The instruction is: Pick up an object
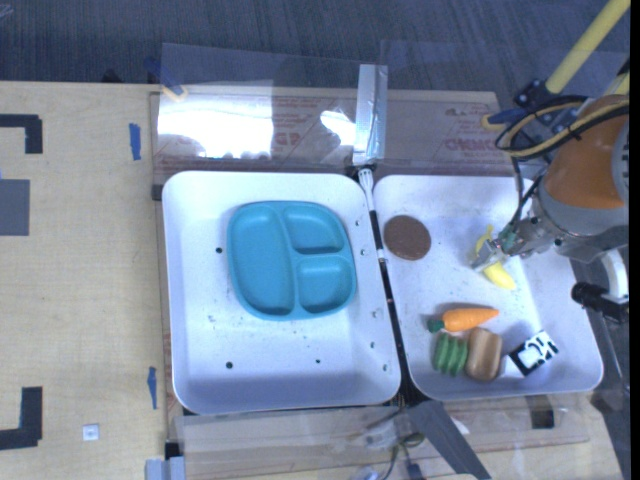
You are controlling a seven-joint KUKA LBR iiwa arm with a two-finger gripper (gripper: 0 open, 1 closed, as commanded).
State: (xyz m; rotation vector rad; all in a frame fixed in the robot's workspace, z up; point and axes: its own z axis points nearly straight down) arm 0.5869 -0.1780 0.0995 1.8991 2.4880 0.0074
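- The arm (pixel 590 183) reaches in from the right, its orange band above the wrist, and hangs over the right bin (pixel 420 198).
- The gripper (pixel 497 253) sits low in the upper right part of that bin, pointing down and to the left.
- A small yellow object (pixel 502 276) lies on the bin floor right at the fingertips, just below and slightly right of them (it looks like a short yellow wedge, but its exact form is too small to tell).
- The fingers appear to touch or nearly touch the top end of the yellow object; whether they are apart, together or clamped on it cannot be told, since the tips blur into the object.
- A brown disc (pixel 407 237) lies flat to the left of the gripper, near the wall between the bins, apart from the fingers.
- Nearer the front of the right bin lies a carrot (pixel 470 319), orange with a green end, on its side.
- Just below the carrot stand a green piece (pixel 450 353) and a tan piece (pixel 484 354), touching each other.
- A black and white block (pixel 533 352) lies to their right, near the front right corner.
- The left bin (pixel 200 368) holds a blue tray (pixel 291 258) with three compartments, well apart from the gripper.
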